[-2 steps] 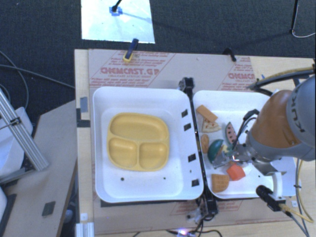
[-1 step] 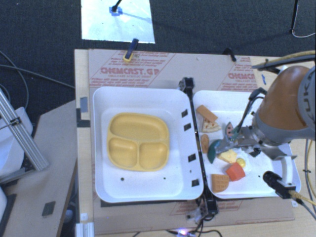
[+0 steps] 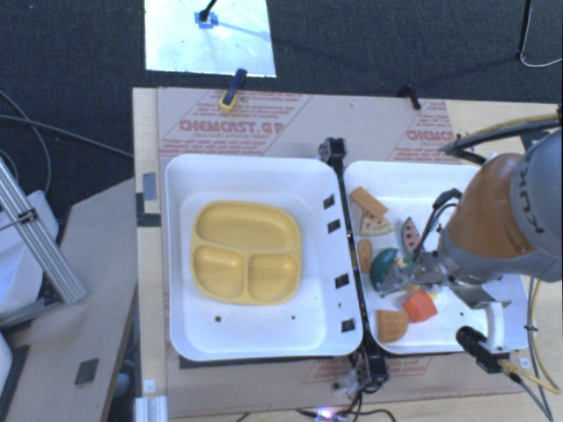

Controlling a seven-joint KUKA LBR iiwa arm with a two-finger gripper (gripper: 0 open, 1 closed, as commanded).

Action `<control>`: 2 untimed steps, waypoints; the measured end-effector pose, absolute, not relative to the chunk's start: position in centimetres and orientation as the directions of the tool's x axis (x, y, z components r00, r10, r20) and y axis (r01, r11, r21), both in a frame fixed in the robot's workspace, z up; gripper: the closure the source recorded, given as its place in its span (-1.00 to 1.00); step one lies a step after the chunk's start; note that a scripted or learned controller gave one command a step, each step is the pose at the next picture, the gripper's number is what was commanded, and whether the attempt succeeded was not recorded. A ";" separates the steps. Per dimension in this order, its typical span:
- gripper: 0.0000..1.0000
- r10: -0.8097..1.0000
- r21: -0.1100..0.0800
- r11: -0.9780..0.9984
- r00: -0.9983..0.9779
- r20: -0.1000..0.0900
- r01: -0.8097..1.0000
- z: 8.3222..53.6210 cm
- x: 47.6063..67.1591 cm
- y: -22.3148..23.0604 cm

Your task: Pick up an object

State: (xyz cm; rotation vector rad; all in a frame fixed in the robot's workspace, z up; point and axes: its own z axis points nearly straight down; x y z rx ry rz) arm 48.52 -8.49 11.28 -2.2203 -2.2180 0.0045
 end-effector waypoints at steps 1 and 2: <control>-1.00 1.000 0.001 0.001 -0.001 0.000 1.000 11.8 48.7 -8.3; -1.00 1.000 -0.002 0.001 -0.001 0.001 1.000 9.2 48.6 -8.6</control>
